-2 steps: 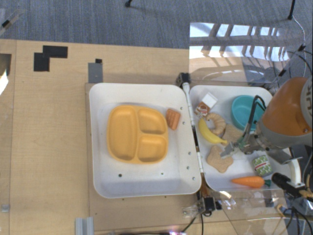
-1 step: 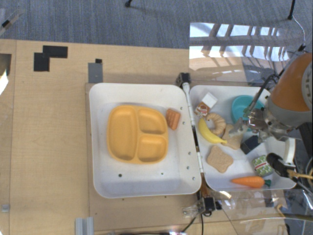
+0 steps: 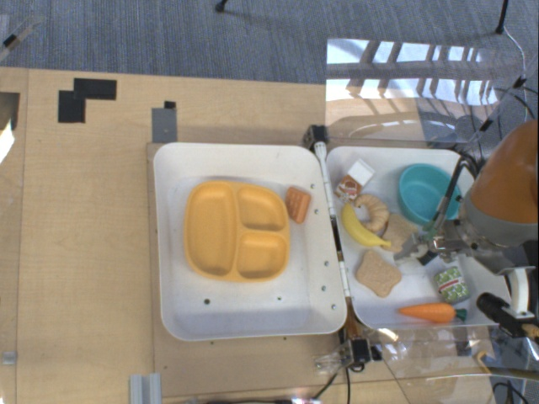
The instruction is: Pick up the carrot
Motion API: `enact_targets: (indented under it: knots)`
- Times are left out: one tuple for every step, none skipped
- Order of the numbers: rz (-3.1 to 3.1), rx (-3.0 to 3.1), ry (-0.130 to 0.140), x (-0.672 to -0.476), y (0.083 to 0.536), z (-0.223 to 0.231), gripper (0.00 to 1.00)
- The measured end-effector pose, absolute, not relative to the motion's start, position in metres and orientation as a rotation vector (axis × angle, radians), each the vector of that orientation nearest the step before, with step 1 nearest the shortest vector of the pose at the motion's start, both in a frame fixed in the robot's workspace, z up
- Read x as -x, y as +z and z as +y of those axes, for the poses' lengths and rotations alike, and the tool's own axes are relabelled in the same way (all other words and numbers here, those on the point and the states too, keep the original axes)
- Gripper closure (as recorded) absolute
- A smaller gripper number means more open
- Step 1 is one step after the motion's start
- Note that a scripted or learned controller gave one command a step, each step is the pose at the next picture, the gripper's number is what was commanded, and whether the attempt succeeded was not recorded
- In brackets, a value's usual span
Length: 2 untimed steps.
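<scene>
The carrot lies flat at 6 o'clock in the right bin, just inside its near rim, bare floor around it. Orange, tapered, green stub pointing to 3 o'clock. The gripper hovers at its 12 o'clock, whether wide or narrow unclear.

A yellow three-compartment plastic plate sits mid left white bin, an orange ridged block at its right edge. The right white bin holds a teal bowl, a yellow banana and a toast slice.
</scene>
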<state>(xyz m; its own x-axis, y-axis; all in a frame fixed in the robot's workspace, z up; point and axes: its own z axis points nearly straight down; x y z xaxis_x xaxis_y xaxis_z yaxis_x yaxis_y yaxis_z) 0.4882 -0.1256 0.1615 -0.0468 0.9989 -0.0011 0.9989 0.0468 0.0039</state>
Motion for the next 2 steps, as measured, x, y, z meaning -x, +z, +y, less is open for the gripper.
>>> enact_targets:
  knots:
    - [2.213, -2.228, 0.008, -0.489, 0.15, -0.081, 0.0]
    - [2.243, -2.172, 0.017, -0.49, 0.34, -0.122, 0.0]
